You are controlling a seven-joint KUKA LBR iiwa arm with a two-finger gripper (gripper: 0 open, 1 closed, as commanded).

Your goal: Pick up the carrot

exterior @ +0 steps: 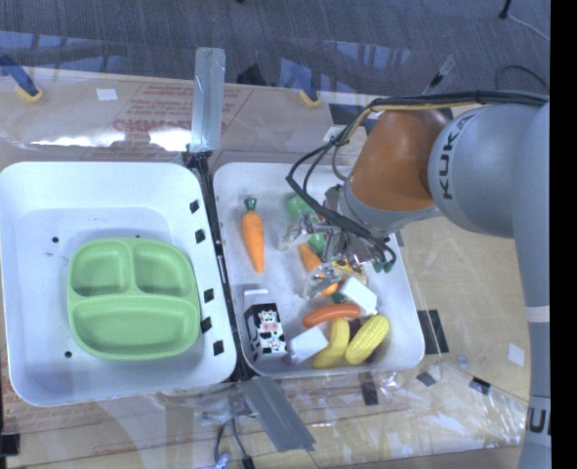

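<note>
The carrot (254,239) is seen lying at the left of the right bin (405,306), apart from the gripper (329,262) at frame centre; its grip state cannot be told.

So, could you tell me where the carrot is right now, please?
The carrot lies in the right bin, near its left wall, tip toward the camera, left of the gripper and above the black-and-white box.
</note>
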